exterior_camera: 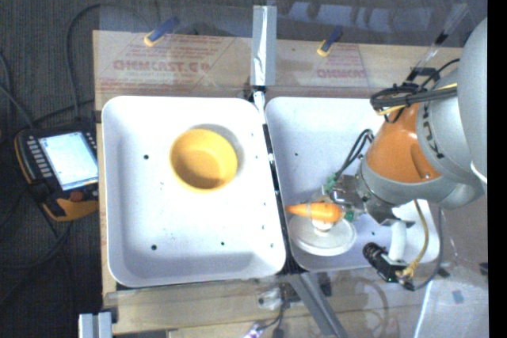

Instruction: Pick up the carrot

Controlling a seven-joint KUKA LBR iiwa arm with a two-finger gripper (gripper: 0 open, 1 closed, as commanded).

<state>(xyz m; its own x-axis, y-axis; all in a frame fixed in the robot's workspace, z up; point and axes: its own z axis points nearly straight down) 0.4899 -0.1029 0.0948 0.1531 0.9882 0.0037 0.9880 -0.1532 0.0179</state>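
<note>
Positioned low in the right bin [317, 131], the gripper [342, 200] is seen at the thick end of the carrot [314, 210], with the wrist's orange band [400, 148] and the grey arm [467, 123] bulking over it from the right. Whether its tips are apart or together cannot be told, since they are masked by the wrist body and by the carrot's end, and it cannot be said that the carrot is gripped. The carrot is found near the front edge of the right bin, close to the divider between the two bins, lying across a round white dish [321, 237] so that its middle is propped on the dish and its tapered tip points left toward the left bin [127, 194]. This raised, sideways lie is judged to explain the approach: the thick end is presented toward the arm, so a reach from the right meets it first. The carrot is seen as short and bright orange, with a paler patch underneath where it meets the dish; finer surface detail is too small to be made out. A yellow bowl [204, 158] is set upright in the middle of the left bin, well apart from the work. The pick-up is judged to be at the grasping stage, with lifting not yet done.
</note>
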